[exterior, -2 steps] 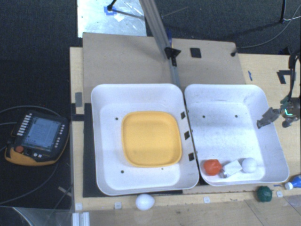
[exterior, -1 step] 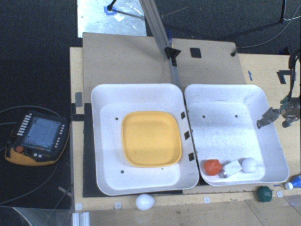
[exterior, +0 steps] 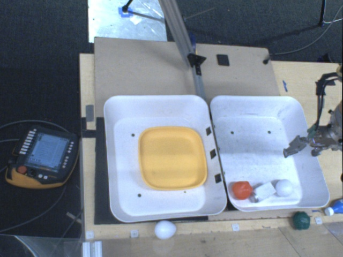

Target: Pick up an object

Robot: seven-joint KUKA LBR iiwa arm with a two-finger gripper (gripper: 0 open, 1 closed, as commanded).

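While the grey two-finger gripper [exterior: 292,149] hovers empty and slightly parted at the right white bin [exterior: 257,108]'s edge, nothing is grasped.
Best descend squarely over the round orange-red ball [exterior: 241,189] in the near corner, avoiding the touching white block [exterior: 263,191].

Both bins are plain white: the left bin [exterior: 120,143] carries a solid yellow plate [exterior: 173,157], and the right bin [exterior: 257,127] holds an orange-red ball [exterior: 241,189], a white ball [exterior: 283,187] and a small white-and-grey piece [exterior: 263,191]. The worktop [exterior: 144,63] is pale tan. On it lie a white egg-like object [exterior: 165,229] and a dark green ball [exterior: 300,220]. The hand [exterior: 300,145] is dull grey. The pendant [exterior: 42,157] is black and yellow-orange with a bluish screen.
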